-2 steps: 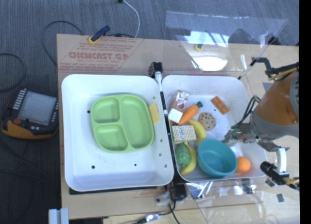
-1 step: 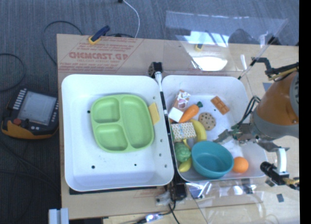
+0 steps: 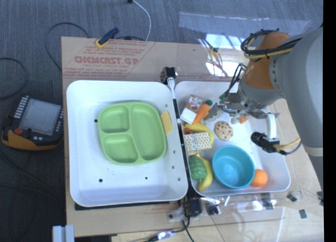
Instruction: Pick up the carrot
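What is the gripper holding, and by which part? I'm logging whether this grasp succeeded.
Cannot be told: the gripper sits right beside the carrot at its upper end, but no hold shows.

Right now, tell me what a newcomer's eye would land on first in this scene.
First, the green divided plate, alone in the left bin. Next, the crowded right bin: a blue bowl near its front, an orange fruit beside the bowl, and the carrot near the back. The grey arm's tool hangs above the bin just right of the carrot.
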{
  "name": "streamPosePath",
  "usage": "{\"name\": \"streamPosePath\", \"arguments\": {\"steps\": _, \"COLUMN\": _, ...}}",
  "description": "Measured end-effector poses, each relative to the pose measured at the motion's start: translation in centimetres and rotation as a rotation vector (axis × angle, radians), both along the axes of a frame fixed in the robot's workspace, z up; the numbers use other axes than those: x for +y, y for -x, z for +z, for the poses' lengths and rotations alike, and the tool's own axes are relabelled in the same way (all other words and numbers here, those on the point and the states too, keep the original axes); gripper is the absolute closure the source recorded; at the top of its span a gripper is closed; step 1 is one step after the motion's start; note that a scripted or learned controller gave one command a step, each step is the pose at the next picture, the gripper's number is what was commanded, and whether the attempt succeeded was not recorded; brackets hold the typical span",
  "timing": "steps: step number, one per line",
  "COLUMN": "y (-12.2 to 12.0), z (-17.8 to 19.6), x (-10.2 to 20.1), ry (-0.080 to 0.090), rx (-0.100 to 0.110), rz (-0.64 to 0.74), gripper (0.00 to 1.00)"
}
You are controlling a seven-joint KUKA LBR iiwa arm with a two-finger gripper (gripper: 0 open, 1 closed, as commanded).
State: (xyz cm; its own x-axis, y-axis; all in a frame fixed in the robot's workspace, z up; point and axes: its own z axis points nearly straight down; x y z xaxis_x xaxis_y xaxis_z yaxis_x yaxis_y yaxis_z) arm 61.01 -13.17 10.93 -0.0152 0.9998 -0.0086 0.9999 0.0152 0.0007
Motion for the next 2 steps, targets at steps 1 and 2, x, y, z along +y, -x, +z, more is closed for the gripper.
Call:
{"name": "streamPosePath", "arguments": {"steps": 1, "y": -1.6, "z": -1.7, "x": 1.6, "ry": 0.018, "rx": 0.047, "rz": -0.135, "gripper": 0.0}}
{"name": "streamPosePath", "arguments": {"steps": 2, "y": -4.8, "z": -1.9, "x": 0.8, "ry": 0.005, "rx": 0.067, "rz": -0.368, "gripper": 0.0}}
